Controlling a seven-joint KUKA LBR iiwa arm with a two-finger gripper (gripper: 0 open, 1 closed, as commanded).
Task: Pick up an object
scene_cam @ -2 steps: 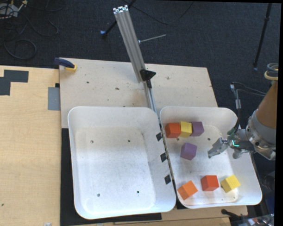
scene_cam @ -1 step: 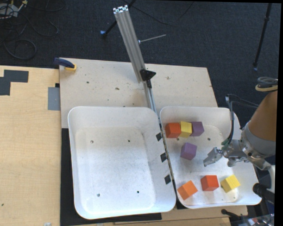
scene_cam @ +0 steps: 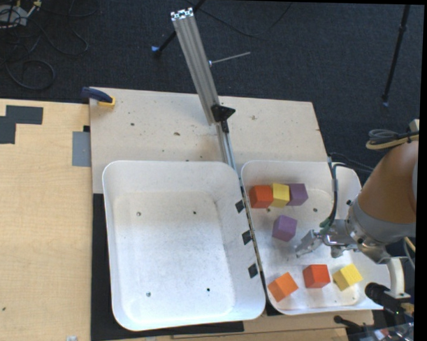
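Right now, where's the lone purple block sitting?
In the camera view, the lone purple block lies in the right bin, just below the orange-yellow-purple row and up-left of the gripper.

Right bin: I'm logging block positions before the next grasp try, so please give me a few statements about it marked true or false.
1. The right bin has seven blocks. True.
2. The purple block lies alone below a row of three blocks. True.
3. The row of three runs yellow, orange, purple from the left. False: orange block, yellow block, then purple.
4. The hand is over the left bin. False: it is over the right bin.
5. A red block sits near the front wall. True.
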